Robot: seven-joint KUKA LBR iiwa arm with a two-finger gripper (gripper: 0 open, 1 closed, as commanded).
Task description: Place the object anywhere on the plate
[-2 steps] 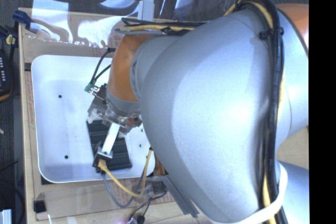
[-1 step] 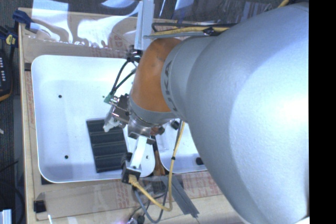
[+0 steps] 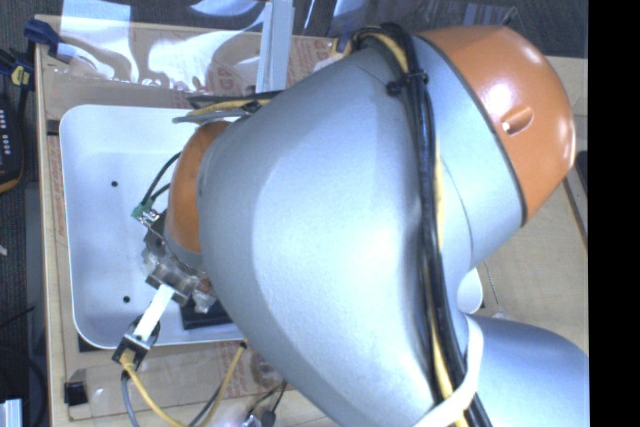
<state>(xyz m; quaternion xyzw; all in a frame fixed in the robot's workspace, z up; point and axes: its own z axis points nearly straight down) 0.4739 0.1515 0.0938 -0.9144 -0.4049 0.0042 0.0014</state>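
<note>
The gripper point(image 3: 165, 265) is seen low in the left bin point(image 3: 85, 215), but the wrist hardware hides its working end — whether it is spread wide, narrowed, or closed on anything cannot be told. What shows is a cluster of metal parts below the orange band point(image 3: 185, 190), with a small green piece and thin wires at its left, and a white bar point(image 3: 148, 320) reaching down-left to the bin's near rim, ending in a black clip with a yellow cable point(image 3: 150, 390) trailing off below.

The bare white floor of the left bin lies to the left of that cluster, with two small dark dots on it. A dark flat patch point(image 3: 205, 313) sits just under the wrist at the bin's near edge; it may be the task's thing or part of the rig — the view is too blocked to say. Neither the object nor the plate can be made out.

The grey arm point(image 3: 340, 245) covers the middle and right of the bench, with a black cable bundle point(image 3: 425, 175) along it and a large orange joint cap point(image 3: 510, 125) at upper right.
</note>
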